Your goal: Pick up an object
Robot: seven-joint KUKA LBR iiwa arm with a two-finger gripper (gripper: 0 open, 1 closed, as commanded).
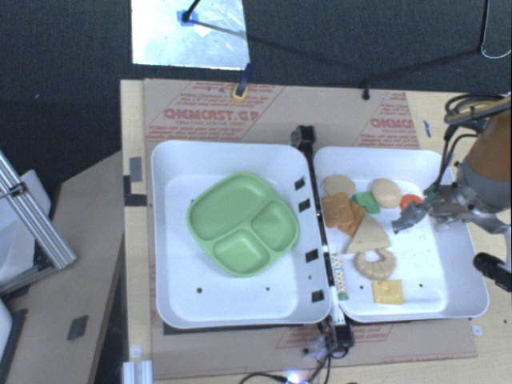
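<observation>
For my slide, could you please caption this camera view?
KUKA gripper reaches into the right bin of toy food, beside an orange piece; a green divided plate fills the left bin.

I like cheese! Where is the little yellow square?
The yellow square lies in the right bin, near its front edge, just below the ring-shaped pretzel.

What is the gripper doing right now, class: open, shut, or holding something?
Gripper: over the right bin, beside the toy food; whether it is open or shut cannot be told.
</observation>
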